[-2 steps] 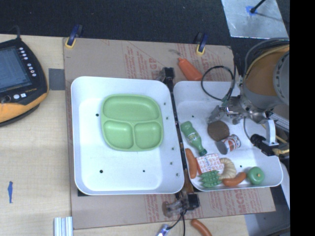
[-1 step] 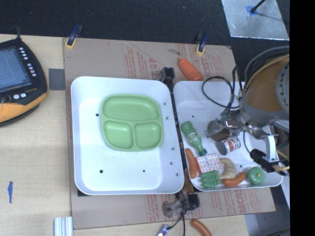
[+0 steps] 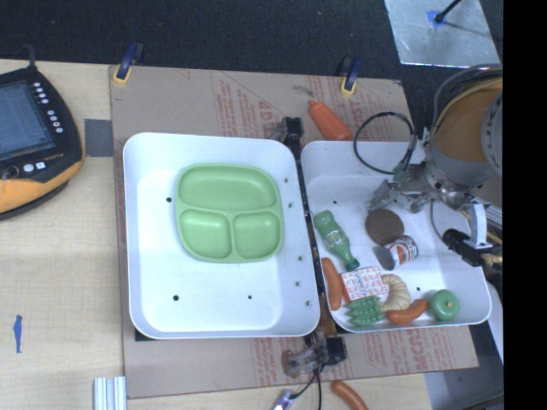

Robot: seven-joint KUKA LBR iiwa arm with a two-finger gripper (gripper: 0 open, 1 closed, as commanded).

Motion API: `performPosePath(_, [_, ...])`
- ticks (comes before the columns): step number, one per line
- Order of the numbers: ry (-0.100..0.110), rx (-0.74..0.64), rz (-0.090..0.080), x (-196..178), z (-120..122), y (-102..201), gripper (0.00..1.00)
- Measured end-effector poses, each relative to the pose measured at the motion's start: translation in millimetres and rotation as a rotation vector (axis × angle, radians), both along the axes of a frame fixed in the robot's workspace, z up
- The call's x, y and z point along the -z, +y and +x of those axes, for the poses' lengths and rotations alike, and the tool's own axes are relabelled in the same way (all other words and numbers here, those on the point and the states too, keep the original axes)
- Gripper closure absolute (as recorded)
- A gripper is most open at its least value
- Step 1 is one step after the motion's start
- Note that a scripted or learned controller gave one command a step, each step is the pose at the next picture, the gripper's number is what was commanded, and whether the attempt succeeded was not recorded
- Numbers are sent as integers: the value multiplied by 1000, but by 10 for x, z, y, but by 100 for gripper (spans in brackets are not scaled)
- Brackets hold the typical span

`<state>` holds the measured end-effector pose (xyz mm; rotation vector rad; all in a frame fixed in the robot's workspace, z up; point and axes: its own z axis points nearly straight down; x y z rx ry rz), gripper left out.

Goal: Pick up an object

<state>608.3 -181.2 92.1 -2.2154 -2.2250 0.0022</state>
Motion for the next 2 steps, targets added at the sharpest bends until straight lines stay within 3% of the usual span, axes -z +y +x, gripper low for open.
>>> performPosePath(1, [3, -1, 0, 8, -557, 408, 0])
performPosePath(2, [0, 0, 0, 1, -147, 92, 0])
